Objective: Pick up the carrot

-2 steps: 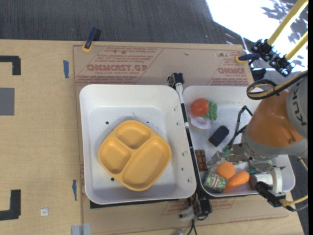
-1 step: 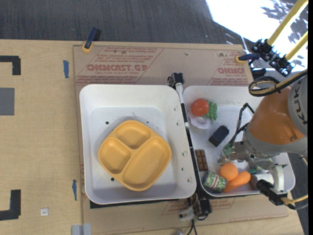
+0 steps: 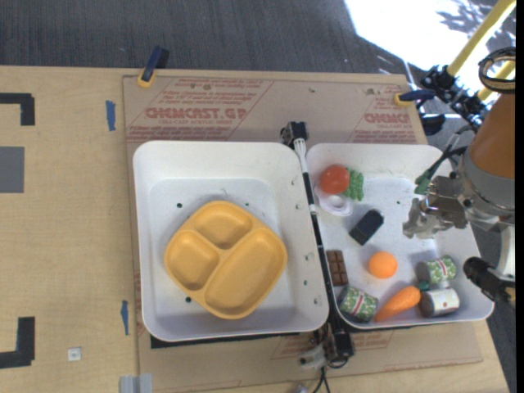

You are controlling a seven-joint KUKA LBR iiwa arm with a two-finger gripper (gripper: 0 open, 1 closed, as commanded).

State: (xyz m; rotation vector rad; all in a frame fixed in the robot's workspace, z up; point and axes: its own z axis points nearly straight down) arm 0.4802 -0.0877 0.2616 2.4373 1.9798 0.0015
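The carrot (image 3: 399, 301) is orange with a pointed tip. It lies slanted near the front edge of the right bin (image 3: 385, 158), between a green-and-white can (image 3: 358, 302) and a brown-and-white can (image 3: 440, 302). My gripper (image 3: 419, 222) hovers over the right side of that bin, well behind the carrot and apart from it. Nothing shows in its grasp.
The right bin also holds an orange ball (image 3: 382, 264), a black block (image 3: 366, 226), a red tomato with green leaves (image 3: 334, 178), a white ring (image 3: 334, 205), a chocolate bar (image 3: 336, 266) and another can (image 3: 438, 270). A yellow divided plate (image 3: 225, 258) lies in the left bin (image 3: 155, 170).
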